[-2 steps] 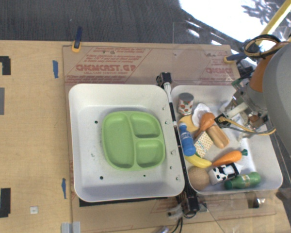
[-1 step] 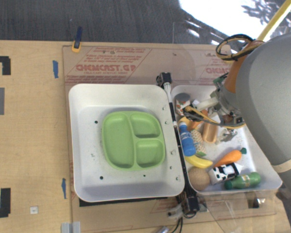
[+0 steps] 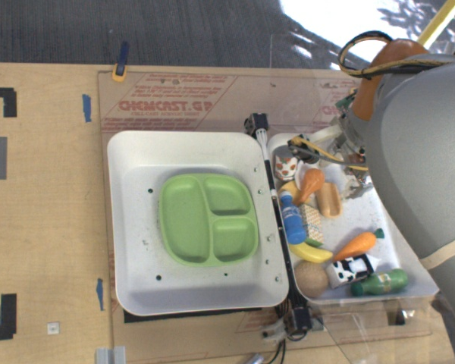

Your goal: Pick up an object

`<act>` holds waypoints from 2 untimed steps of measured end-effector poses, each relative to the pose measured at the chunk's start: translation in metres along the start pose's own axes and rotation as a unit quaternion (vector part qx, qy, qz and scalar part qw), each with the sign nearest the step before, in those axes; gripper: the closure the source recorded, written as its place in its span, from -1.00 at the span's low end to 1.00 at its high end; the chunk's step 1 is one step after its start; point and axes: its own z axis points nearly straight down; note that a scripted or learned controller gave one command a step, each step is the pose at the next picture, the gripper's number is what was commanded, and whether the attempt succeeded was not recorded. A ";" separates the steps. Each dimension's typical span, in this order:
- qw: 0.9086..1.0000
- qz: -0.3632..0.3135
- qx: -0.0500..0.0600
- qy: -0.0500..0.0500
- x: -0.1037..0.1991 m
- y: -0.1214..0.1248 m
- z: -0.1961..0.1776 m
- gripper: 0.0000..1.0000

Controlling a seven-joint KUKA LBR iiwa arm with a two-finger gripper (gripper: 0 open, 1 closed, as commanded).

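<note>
Fingers (image 3: 347, 161) sit low over the right bin's (image 3: 409, 277) far end; grip state unreadable, cannot tell. Nearest pickable: hot dog (image 3: 329, 200), just beside them. Likely light hard plastic, smooth, so pinch across the middle. Right bin count: two carrots (image 3: 311, 183) (image 3: 358, 243), one banana (image 3: 312, 251), one blue bottle (image 3: 293, 220), one green bottle (image 3: 381, 282). Left bin (image 3: 129, 203): one green tray (image 3: 208, 219).
</note>
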 end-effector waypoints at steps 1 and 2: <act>0.996 -0.090 -0.004 0.003 -0.019 0.079 -0.084 -1.00; 0.983 -0.183 -0.002 0.003 -0.018 0.021 -0.008 -1.00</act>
